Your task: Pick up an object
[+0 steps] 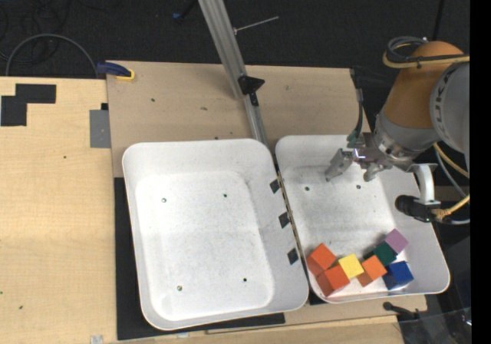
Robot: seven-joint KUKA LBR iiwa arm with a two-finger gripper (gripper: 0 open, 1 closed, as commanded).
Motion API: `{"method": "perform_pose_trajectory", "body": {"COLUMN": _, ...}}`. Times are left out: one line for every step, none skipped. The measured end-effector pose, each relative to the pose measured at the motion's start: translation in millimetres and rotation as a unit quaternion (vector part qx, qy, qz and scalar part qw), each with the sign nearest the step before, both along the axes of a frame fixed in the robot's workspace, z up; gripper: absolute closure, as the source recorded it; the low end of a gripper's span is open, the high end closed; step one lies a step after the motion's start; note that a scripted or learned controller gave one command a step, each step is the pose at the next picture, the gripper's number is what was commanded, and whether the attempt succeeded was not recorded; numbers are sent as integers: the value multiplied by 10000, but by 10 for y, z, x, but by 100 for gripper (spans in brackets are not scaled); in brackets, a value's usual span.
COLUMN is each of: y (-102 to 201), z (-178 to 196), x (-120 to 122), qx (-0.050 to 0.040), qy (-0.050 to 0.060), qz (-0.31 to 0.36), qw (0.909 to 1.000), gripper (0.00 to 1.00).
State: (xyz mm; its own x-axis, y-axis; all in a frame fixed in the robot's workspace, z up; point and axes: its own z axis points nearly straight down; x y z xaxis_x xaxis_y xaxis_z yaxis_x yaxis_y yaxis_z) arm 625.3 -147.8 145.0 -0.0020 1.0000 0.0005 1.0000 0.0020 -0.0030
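Observation:
Several small blocks lie bunched at the near edge of the right bin (337,204): two orange-red blocks (327,267), a yellow one (351,266), an orange one (374,267), a dark green one (383,252), a purple one (396,241) and a blue one (398,274). My gripper (354,169) hangs over the far part of the same bin, well back from the blocks. Its fingers (335,167) are spread apart with nothing between them.
The left bin (199,227) sits beside the right one, with black clips (284,219) along the shared edge. A slanted metal rail (230,58) rises from behind the bins. A black cable connector (414,208) juts over the right bin's right rim.

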Motion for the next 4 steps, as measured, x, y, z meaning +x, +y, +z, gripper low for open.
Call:
{"method": "perform_pose_trajectory", "body": {"y": -3, "z": 1, "x": 0, "qx": 0, "qy": -2, "qz": -7, "qw": 10000, "gripper": 0}}
{"method": "perform_pose_trajectory", "body": {"y": -5, "z": 1, "x": -1, "qx": 0, "qy": -3, "qz": -13, "qw": 10000, "gripper": 0}}
{"method": "perform_pose_trajectory", "body": {"y": 211, "z": 401, "x": 234, "qx": 0, "qy": -30, "qz": 7, "qw": 10000, "gripper": 0}}
{"method": "perform_pose_trajectory", "body": {"y": 207, "z": 375, "x": 218, "qx": -3, "qy": -4, "qz": 10, "qw": 10000, "gripper": 0}}
